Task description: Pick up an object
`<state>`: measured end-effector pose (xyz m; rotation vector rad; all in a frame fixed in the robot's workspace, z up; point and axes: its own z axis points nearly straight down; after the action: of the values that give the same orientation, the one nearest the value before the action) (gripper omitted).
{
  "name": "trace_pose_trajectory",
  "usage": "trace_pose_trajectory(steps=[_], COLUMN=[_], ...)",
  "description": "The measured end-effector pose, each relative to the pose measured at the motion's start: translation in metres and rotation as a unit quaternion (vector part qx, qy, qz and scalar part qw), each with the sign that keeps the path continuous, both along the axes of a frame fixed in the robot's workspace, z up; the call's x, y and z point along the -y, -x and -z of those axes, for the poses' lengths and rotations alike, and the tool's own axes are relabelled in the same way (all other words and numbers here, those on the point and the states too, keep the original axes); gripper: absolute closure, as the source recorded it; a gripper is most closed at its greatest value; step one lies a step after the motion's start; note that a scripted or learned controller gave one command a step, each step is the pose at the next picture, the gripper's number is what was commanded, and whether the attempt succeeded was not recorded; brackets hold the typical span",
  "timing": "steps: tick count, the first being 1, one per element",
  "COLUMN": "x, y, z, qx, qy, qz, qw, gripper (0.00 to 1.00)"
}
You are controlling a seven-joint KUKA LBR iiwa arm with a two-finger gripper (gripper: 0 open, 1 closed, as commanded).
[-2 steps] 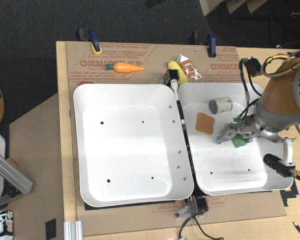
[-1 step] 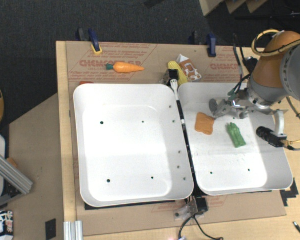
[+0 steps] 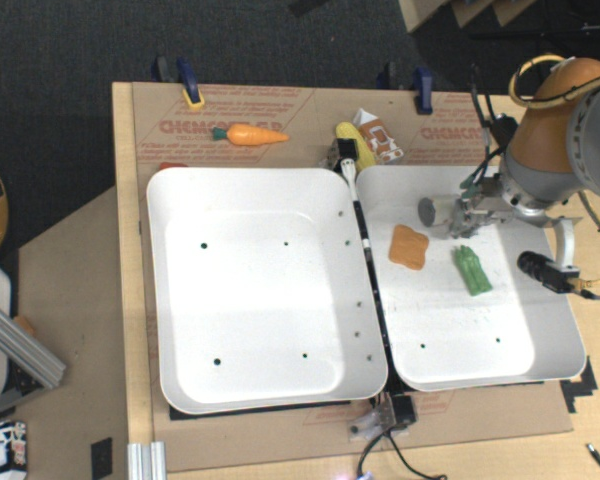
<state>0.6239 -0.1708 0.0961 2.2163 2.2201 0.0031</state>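
In the right bin (image 3: 500,363) lie an orange bread-like piece (image 3: 409,247) and a green oblong object (image 3: 472,270). A small grey cylinder (image 3: 426,211) lies near the bin's far side. My gripper (image 3: 464,221) hangs over the right bin's upper part, just right of the grey cylinder and above the green object. Nothing shows between its fingers.
The left bin (image 3: 180,268) sits beside the right one. Outside the bins, on the cardboard at the back, lie a toy carrot (image 3: 252,136), a yellow banana-like item (image 3: 352,140) and a brown-and-white packet (image 3: 382,141). Two clamps (image 3: 191,86) hold the board.
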Motion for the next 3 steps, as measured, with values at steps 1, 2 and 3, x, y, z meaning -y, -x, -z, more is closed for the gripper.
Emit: trace_pose_trajectory(steps=[1,2,3], x=[-0.030,-0.074,0.000], y=[0.106,0.036,-0.031], z=[-0.012,0.011,-0.033], qx=[-0.006,0.001,0.003], qy=[-0.0026,-0.0005,0.0022], qz=[0.002,-0.002,0.002], qw=[1.0000,1.0000,1.0000], gripper=[1.00,1.00,1.00])
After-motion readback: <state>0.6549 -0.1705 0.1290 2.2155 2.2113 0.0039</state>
